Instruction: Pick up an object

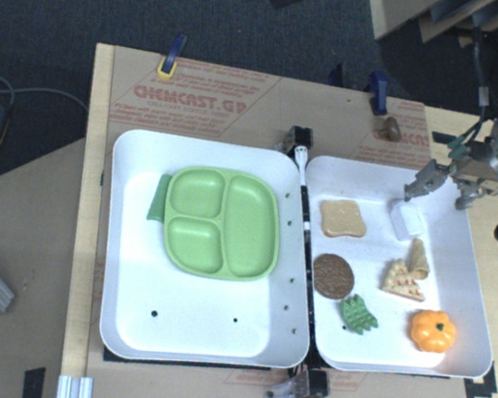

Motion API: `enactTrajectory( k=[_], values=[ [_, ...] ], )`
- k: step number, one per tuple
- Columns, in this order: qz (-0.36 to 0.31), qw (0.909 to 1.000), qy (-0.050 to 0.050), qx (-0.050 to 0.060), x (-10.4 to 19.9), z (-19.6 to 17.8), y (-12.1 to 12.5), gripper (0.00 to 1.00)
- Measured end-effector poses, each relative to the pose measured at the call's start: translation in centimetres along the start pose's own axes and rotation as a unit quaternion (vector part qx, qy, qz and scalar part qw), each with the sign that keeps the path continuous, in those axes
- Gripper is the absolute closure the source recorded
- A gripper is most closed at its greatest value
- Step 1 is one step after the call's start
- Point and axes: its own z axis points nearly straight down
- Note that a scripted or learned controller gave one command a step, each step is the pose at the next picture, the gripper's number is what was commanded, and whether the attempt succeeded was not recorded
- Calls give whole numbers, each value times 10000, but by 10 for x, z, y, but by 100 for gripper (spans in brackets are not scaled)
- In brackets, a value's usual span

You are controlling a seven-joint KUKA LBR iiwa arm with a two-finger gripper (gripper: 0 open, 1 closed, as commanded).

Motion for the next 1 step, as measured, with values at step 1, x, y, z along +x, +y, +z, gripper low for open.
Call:
enactTrajectory(
  k=[1],
  values=[
    [-13,10000,-14,-74,0,-9,3,0]
  ],
)
